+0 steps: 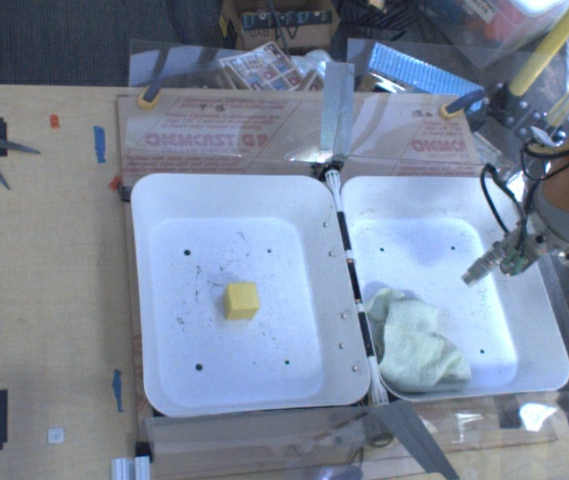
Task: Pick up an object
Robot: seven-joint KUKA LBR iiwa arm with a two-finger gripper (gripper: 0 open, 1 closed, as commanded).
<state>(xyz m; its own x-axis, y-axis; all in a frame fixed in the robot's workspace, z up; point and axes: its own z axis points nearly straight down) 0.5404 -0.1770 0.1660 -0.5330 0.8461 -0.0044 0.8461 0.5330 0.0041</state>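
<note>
Roughly centred in the left bin (164,218) sits a yellow block (242,300), alone on the floor. Right bin (524,368): a crumpled pale cloth (416,343) at its 7 o'clock corner, against the divider. Gripper (486,266) hangs over the right bin's 3 o'clock side, tip pointing toward 8 o'clock. Cloth lies near, at 7 o'clock from the tip; block well apart at 9 o'clock. Fingers too small to read: cannot tell their spread. Nothing seen between them.
</note>
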